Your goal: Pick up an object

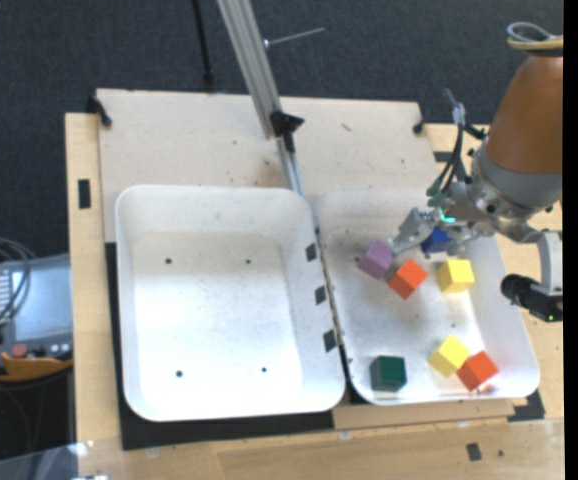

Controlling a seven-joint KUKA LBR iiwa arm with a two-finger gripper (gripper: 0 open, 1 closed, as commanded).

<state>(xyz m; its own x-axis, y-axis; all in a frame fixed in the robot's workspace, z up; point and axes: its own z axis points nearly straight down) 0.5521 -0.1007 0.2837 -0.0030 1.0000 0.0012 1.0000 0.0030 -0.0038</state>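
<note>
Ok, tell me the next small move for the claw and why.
Probably lower the claw a little toward the purple block and orange block just beside and below its tip in the right bin. The claw sits at the upper part of that bin, nothing shows between its fingers, and these two blocks lie closest. The pair touches, so aiming at one outer edge seems safer.

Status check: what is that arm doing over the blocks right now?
Gripper low in right bin, above purple block and orange block. Nothing visibly held. Blocks crowd together.
</note>
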